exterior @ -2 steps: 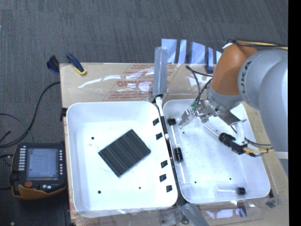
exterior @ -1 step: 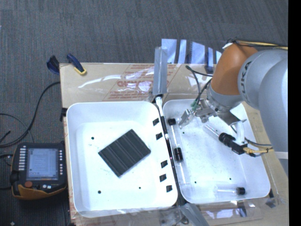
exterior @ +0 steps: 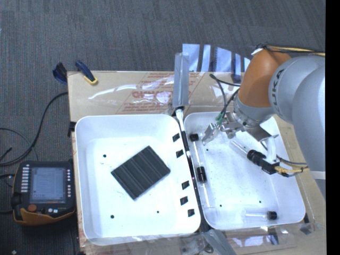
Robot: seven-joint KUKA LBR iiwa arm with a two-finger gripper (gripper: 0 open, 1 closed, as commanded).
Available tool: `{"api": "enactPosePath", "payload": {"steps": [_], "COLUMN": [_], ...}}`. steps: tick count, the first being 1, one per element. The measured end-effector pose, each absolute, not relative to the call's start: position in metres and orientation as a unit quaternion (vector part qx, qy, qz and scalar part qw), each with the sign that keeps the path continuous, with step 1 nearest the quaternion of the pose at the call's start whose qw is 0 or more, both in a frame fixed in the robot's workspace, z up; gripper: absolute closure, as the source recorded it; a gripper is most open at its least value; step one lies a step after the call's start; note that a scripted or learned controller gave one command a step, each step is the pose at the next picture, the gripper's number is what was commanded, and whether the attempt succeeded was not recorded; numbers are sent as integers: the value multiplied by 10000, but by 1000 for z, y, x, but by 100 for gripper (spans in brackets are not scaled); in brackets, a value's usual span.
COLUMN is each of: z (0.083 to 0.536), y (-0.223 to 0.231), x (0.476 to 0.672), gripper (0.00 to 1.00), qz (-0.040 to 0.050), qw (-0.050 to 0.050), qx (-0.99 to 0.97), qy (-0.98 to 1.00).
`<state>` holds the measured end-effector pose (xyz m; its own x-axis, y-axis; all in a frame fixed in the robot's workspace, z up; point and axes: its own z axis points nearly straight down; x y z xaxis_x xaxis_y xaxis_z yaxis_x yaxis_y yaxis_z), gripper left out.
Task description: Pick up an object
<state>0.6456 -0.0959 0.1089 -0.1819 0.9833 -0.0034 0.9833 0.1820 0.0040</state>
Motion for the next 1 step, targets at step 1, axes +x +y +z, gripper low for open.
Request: {"api": "enactPosePath", "payload": {"steps": [1], "z": [109], "y": [-96], "x": [646], "gripper": [0], "qz": [4], "qw": [26], "qx": [6395], "qy": [7687]}}
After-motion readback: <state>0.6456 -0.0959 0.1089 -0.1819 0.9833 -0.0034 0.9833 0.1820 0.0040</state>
